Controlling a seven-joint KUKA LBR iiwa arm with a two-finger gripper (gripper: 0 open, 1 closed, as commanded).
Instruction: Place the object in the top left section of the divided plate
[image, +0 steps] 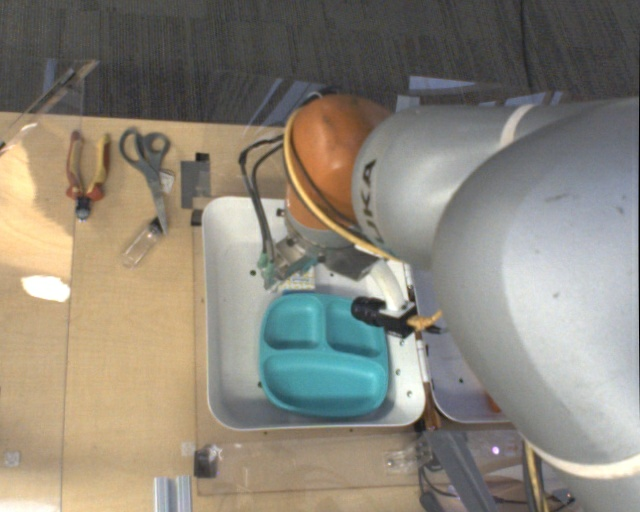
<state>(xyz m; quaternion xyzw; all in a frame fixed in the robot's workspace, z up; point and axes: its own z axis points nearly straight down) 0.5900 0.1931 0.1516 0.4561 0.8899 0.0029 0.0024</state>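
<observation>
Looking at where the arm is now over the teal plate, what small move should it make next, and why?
Probably a short shift toward the top left section of the teal plastic divided plate. The grey arm's wrist hangs just above the plate's upper edge in the left white bin. Whether the gripper carries the object cannot be told from here.

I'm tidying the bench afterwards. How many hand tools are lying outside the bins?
2. The red-handled pliers lie at the bench's far left; the grey-handled scissors lie just right of them, left of the white bin. The arm may hide others.
</observation>
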